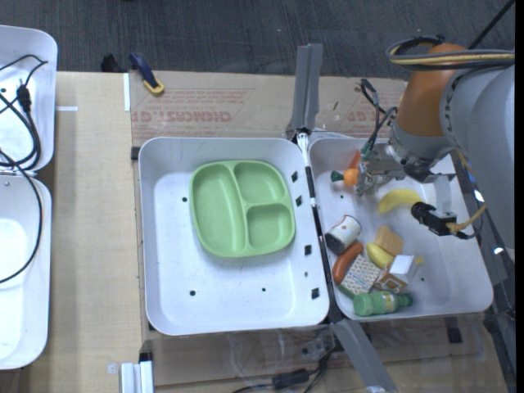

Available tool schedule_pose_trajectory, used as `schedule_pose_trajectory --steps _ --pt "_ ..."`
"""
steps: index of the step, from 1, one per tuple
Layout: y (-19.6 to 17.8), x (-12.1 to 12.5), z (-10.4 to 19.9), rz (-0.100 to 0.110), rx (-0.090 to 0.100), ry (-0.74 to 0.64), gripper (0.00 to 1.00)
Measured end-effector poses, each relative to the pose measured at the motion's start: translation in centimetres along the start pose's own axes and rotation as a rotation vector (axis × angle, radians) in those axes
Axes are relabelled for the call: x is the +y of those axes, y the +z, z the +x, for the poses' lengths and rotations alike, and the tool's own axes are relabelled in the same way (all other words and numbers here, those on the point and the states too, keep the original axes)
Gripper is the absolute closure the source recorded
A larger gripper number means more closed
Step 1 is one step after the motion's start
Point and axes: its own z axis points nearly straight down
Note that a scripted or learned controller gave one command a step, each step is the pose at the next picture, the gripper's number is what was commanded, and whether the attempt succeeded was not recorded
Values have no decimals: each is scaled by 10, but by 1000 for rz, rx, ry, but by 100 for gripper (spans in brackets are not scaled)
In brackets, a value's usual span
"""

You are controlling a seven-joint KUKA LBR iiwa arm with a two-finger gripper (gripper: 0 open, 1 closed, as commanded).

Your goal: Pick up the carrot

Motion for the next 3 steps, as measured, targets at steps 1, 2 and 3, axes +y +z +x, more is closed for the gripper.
schedule_pose_trajectory --steps 1,2,3 --pt "-1 1 0 -2 -1 0 0" --pt "7 10 -20 10 6 -331 0" --pt "-1 8 -21 19 8 -330 100"
